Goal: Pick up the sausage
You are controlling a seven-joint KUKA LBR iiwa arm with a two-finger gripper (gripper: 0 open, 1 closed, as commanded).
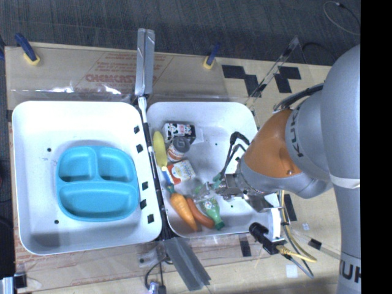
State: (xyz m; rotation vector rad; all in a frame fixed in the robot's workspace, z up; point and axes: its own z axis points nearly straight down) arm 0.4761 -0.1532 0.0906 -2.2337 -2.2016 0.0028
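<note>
while the pincer (215,187) hangs low in the right bin (245,112), its state cannot be told; the sausage (200,213) lies at its seven o'clock, touching the carrot (182,208), beside a green bottle (212,211)

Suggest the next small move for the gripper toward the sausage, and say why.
Probably shift the gripper a little toward the bin's near-left corner and lower it: the sausage lies there beside the carrot, and the gripper hovers just beyond it, over the green bottle.
</note>
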